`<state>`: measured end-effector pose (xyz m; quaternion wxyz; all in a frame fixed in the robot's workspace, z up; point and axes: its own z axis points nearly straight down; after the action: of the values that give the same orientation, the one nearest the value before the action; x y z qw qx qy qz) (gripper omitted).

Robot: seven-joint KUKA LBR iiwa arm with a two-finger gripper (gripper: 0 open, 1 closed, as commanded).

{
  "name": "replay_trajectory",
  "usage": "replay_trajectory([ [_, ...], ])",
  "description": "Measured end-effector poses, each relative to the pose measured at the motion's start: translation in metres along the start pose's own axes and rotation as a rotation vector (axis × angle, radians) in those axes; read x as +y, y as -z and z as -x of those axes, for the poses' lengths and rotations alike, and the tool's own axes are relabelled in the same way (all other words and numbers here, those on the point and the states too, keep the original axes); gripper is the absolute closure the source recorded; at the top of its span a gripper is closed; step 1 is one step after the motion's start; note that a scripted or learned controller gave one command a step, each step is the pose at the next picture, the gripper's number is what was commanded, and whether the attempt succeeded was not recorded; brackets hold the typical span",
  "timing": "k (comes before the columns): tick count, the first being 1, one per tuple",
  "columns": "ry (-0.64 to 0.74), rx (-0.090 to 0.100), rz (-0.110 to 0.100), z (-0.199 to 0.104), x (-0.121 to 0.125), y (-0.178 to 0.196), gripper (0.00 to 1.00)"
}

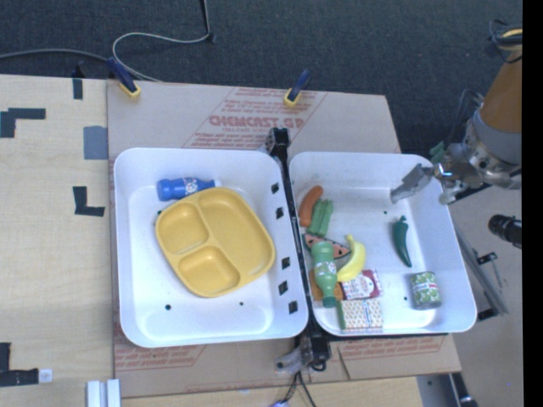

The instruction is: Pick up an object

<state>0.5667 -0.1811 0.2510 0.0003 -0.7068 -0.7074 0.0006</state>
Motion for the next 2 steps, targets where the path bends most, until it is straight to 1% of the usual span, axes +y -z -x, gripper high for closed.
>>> replay_trajectory([
  [1,0.001,0.002,-0.003,-0.005,0.023,-0.149,0.00],
  [2,0.000,0.000,0.003,-0.049,0.002,-0.165,0.00],
])
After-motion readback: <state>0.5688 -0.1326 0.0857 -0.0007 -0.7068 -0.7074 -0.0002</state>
